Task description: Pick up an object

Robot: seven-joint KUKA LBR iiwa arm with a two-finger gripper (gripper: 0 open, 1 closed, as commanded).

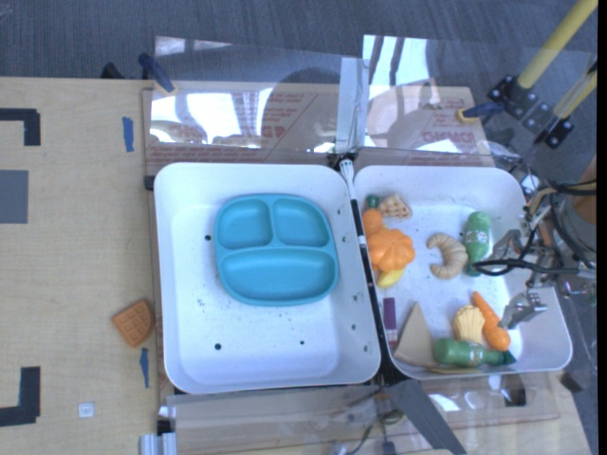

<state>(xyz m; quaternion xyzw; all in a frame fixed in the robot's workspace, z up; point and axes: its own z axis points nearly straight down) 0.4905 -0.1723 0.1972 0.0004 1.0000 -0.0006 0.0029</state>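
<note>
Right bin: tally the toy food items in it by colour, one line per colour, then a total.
Orange: 2, the pumpkin and the carrot
Green: 2, the upright bottle and the lying bottle
Tan or yellow: 5, the croissant, shell, wedge, pizza slice and a yellow piece
Total: 9

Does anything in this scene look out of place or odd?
One thing stands out: a small orange-brown waffle-like toy lies on the wooden bench, outside the left white bin. The other toy foods all lie in the right white bin; the blue divided plate sits level in the left one.
</note>
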